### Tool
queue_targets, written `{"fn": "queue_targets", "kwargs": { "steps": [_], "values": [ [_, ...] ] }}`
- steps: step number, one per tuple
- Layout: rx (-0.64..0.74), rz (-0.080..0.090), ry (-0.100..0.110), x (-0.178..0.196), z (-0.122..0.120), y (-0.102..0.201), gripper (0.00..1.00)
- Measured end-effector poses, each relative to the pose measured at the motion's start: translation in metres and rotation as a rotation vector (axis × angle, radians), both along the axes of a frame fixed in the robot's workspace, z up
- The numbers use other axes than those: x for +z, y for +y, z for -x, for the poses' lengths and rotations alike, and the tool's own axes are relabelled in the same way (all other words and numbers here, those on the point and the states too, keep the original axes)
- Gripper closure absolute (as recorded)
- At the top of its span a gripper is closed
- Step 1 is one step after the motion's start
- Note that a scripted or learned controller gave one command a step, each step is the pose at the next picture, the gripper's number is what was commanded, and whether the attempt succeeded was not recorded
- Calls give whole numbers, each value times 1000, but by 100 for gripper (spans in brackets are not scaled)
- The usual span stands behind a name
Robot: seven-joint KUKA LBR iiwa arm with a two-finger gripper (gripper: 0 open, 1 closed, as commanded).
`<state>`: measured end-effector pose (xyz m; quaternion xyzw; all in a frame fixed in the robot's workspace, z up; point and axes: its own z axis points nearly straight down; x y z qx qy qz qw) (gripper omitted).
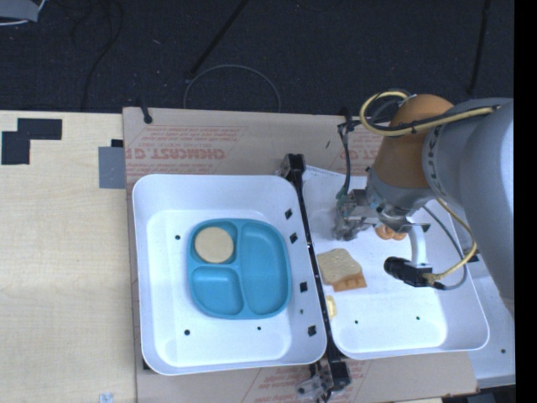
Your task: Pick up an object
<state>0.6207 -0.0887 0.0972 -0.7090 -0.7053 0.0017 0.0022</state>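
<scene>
**Entry: right bin, pre-grasp**

- My gripper [351, 225]: low in the right bin [419, 330], near its far left corner; nothing shows between my fingers, and open or closed I cannot tell.
- Toast slice [340, 268]: flat, just beside me, toward the bin's middle.
- Small orange piece [387, 232]: near the wrist.
- Left bin [159, 342]: blue divided plate [239, 269] bearing a round biscuit [213, 243].
- Method, as I judge it: centre over the toast, straddle its short sides, descend squarely, close gently.

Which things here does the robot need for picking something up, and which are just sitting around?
For the job:
- gripper, low in the right bin
- toast slice just below it
- small orange piece beside the wrist

Just lying about:
- blue divided plate in the left bin
- round cracker in the plate's upper-left compartment
- cardboard sheet under the bins
</scene>
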Motion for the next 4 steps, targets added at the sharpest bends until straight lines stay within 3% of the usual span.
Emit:
{"fn": "queue_targets", "kwargs": {
  "steps": [2,3,4],
  "values": [
    [7,1,-7,87,3,1,100],
    [6,1,-10,150,3,3,100],
    [8,-1,-2,154,16,54,100]
  ]
}}
